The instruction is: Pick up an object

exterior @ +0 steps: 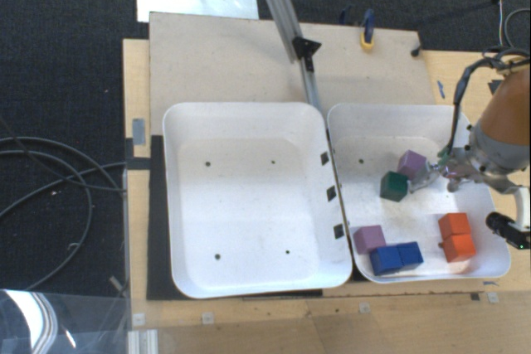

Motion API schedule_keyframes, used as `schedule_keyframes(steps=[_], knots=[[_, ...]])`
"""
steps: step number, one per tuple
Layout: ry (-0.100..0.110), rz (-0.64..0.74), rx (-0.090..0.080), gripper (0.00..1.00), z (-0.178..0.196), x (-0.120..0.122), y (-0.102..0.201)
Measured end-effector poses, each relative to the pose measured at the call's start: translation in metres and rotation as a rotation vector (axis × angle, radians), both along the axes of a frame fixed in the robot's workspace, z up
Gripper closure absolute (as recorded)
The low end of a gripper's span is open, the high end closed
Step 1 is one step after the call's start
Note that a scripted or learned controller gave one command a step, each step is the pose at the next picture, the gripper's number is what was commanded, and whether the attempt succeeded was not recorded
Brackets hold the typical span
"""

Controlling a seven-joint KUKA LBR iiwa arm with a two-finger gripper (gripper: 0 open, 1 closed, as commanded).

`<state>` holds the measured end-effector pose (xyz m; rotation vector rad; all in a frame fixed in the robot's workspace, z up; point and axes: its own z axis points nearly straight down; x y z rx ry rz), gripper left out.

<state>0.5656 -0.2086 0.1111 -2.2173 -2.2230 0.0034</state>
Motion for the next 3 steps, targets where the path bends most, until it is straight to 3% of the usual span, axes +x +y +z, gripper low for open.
schedule_keyframes(steps=[1, 2, 3], knots=[[-0.01, 0.009, 0.0, 0.0, -0.02, 0.068, 0.05], [-0.008, 0.006, -0.002, 1.0, -0.009, 0.065, 0.045], [-0.007, 0.01, 0.004, 1.0, -0.01, 0.098, 0.131]])
